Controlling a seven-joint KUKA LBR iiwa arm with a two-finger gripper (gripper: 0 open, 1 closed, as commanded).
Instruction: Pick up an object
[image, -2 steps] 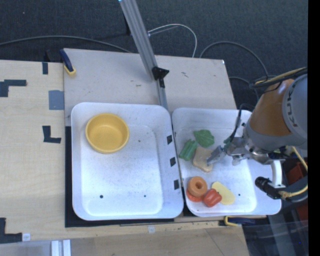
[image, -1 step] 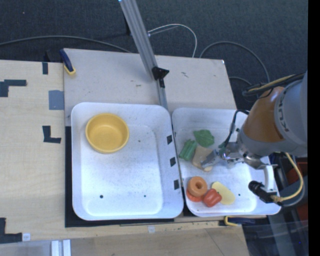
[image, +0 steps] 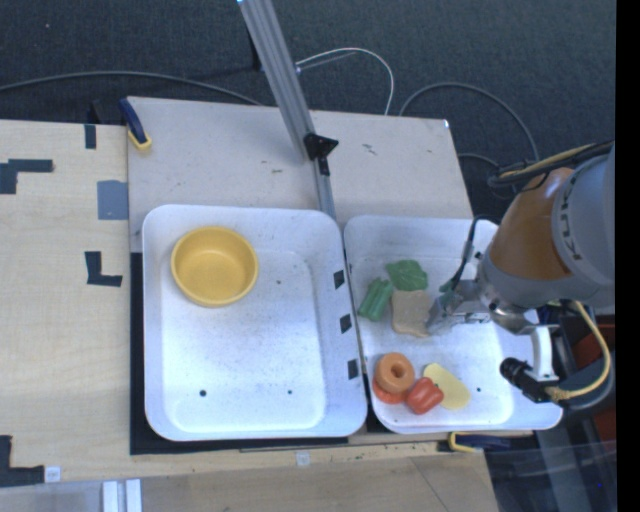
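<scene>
Tan block (image: 409, 312) lies in the right bin (image: 490, 412), just beside a green piece (image: 376, 299) on its left and below a darker green lump (image: 407, 273). The gripper (image: 441, 313) sits low at the block's right edge — this looks like the approach or closing step of a grasp. Whether the jaws stand apart or together I cannot tell; nothing is visibly held. Next, the jaws must straddle the block squarely, close, then lift — without nudging the orange ring (image: 394, 372) below.
</scene>
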